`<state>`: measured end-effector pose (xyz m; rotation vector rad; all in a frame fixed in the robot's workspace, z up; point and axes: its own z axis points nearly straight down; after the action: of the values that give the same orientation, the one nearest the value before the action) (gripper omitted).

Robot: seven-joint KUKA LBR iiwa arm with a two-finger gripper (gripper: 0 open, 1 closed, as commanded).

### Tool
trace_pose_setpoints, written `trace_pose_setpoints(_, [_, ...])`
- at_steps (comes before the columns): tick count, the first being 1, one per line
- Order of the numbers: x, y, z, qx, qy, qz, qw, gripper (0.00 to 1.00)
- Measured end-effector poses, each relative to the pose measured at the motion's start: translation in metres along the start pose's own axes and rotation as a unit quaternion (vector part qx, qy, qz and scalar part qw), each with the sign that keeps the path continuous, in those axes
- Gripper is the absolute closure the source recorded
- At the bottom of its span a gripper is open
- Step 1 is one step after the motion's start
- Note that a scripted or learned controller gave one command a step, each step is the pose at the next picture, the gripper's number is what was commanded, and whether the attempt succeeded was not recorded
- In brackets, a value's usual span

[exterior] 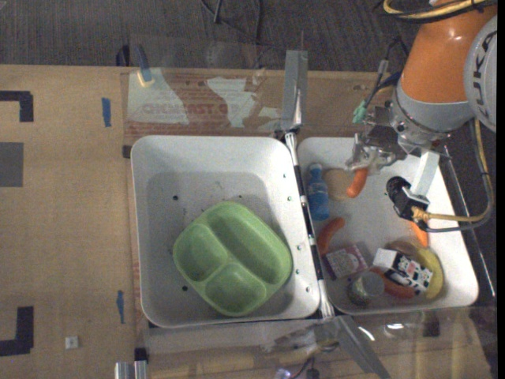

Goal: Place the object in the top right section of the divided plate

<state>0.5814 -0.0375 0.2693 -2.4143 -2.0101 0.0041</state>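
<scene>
A green divided plate (233,260) lies in the left white bin (158,172), with its larger section toward the upper right. Over the back of the right bin (458,287), my gripper (364,163) hangs from the orange and grey arm. A small orange carrot (357,183) slants down from between its fingertips, so the gripper looks shut on the carrot's upper end. Just left of the carrot a tan rounded object (338,183) rests on the bin floor.
The right bin also holds a blue bottle (317,193), an orange-red sausage shape (330,234), a pink packet (346,260), a grey round tin (361,288), a cow-patterned box (405,269) and a banana (431,268). A metal divider (293,93) stands between the bins.
</scene>
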Motion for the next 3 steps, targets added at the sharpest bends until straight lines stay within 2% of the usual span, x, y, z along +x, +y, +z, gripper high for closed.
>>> trace_pose_setpoints(1, [0.103,-0.03,0.039,0.001,0.001,0.046,0.999,1.0])
trace_pose_setpoints(2, [0.183,0.014,0.123,0.0,0.001,0.13,0.9915,1.0])
trace_pose_setpoints(3, [0.168,-0.085,0.084,0.001,0.001,0.153,0.9882,1.0])
